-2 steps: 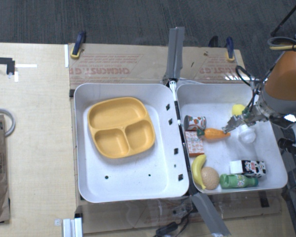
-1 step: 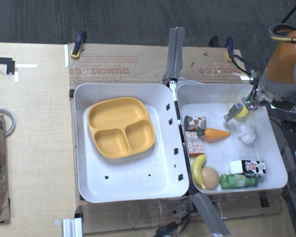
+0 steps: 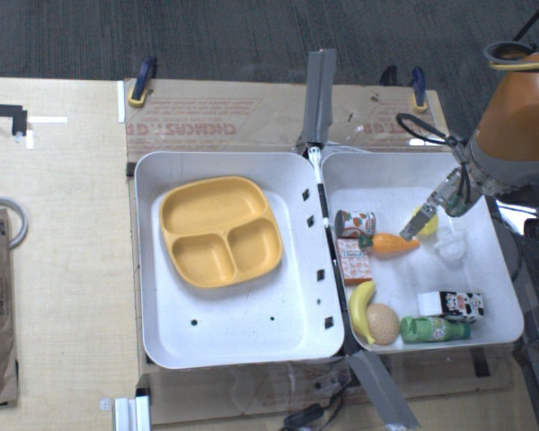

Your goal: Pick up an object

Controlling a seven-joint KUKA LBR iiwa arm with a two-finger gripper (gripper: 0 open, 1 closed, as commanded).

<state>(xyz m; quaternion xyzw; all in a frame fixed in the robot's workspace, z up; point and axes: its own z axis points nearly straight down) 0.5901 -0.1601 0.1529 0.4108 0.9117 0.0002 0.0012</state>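
The gripper (image 3: 421, 224) hangs low over the right bin (image 3: 499, 268), its tip just above the right end of the toy carrot (image 3: 393, 245). The carrot lies near the bin's middle, long axis running left to right, its green top touching a small can (image 3: 357, 224). Whether the gripper is open or closed I cannot tell. A yellow divided plate (image 3: 220, 230) sits in the left bin (image 3: 162, 330).

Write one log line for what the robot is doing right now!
tool: over right bin, at carrot's tip | carrot: lying in bin, not lifted | yellow plate: left bin
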